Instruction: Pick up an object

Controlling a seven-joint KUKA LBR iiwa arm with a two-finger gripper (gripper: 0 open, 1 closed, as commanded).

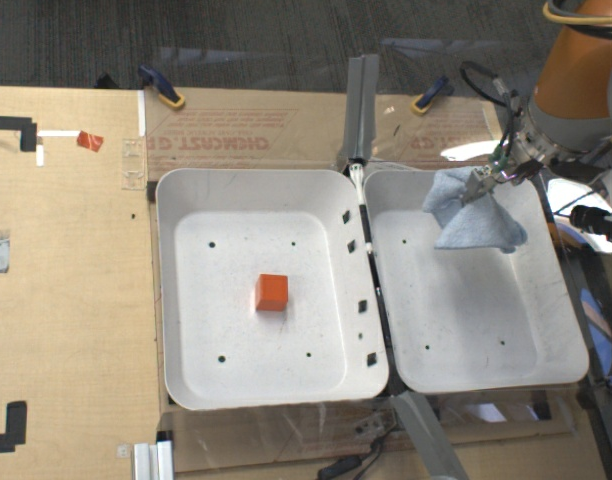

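A grey-blue cloth (471, 220) hangs bunched over the back of the right bin (486, 368). Its top corner is pinched between the fingers of my gripper (483, 181), which is shut on it. The cloth drapes down and to the left from that grip. An orange cube (272, 293) rests near the middle of the left bin (196, 368), far from the gripper. The arm's orange band (576, 73) is at the upper right.
A metal divider post (360, 108) rises between the bins at the back. Two clamps (162, 86) (431, 95) hold the cardboard behind the bins. A wooden board (61, 268) lies left of the left bin. Cables run along the right side.
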